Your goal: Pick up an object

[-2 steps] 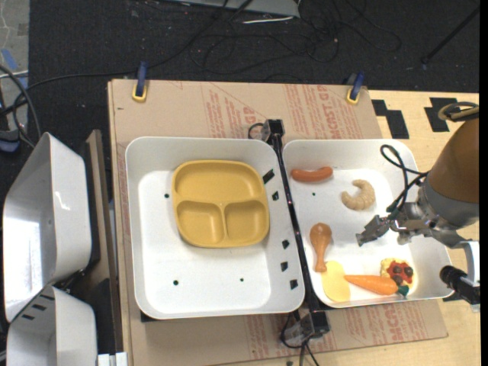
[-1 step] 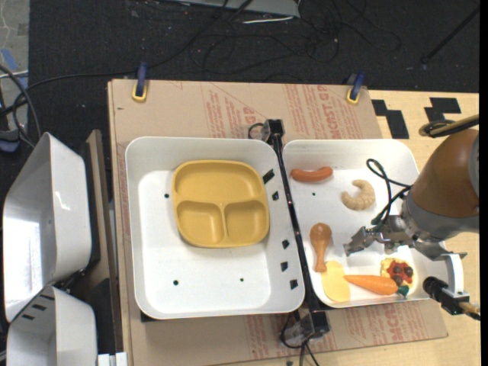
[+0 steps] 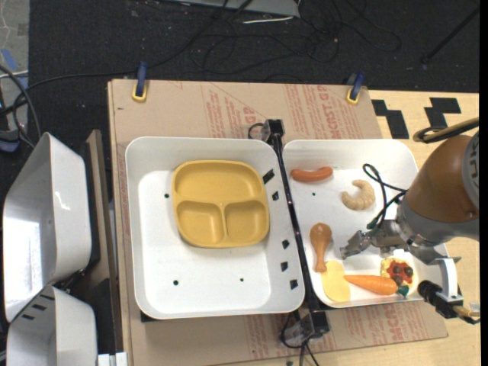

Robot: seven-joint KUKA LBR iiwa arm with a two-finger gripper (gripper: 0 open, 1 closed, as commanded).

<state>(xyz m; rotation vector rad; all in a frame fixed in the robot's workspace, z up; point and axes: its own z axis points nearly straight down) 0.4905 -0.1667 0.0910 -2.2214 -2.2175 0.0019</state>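
The carrot lies along the near edge of the right bin, just beside a pale yellow slice on its left and a small red and yellow toy on its right. A drumstick stands a little farther in, with a croissant and a sausage toward the far side. The gripper hangs low over this bin, just above the carrot and right of the drumstick, its dark fingers apparently spread a little with nothing visibly between them. This looks like the approach step, before any grasp. The next move would be to settle on one item, probably the carrot or drumstick, centre over it and descend. The left bin holds a yellow divided plate.
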